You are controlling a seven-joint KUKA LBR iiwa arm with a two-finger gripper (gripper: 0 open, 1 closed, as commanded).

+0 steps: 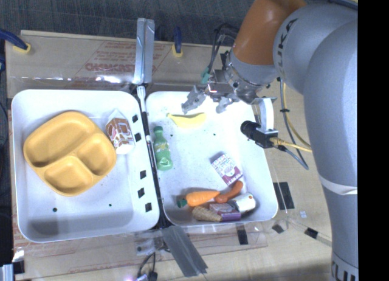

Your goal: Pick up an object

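My gripper (208,101) hangs over the far end of the right bin (258,164), its two grey fingers spread apart with nothing between them. Just below it lies a yellow banana-like piece (188,120) on the bin floor. A green bottle (161,148) lies along the bin's left wall. Toward the near right sits a pink and white packet (225,166). At the near end are an orange carrot (202,198), a red piece (230,192), a white cylinder (245,202), a purple item (228,215) and a tan piece (206,214).
The left bin (36,213) holds a yellow divided tray (68,151) and a brown and white packet (120,132) by its right wall. A metal divider (144,48) stands between the bins at the far edge. The arm's grey body fills the right side.
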